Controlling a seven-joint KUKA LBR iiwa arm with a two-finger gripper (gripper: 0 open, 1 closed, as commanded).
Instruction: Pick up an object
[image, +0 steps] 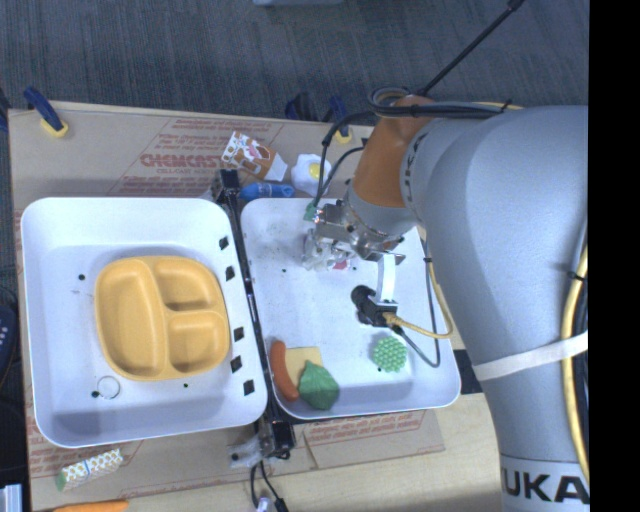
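Objects for picking lie loose in the right bin (445, 385), heaped toward its near edge, likely so the arm can choose freely: an orange sausage-shaped piece (283, 367), a yellow block (305, 355), a dark green lump (319, 387) and a pale green studded ball (390, 353). A yellow divided tray (160, 315) sits alone in the left bin (40, 300). From the table's right edge the grey arm (500, 250) bends down, its pincer (328, 245) low over the right bin's far end; whether spread or pressed together, I cannot tell.
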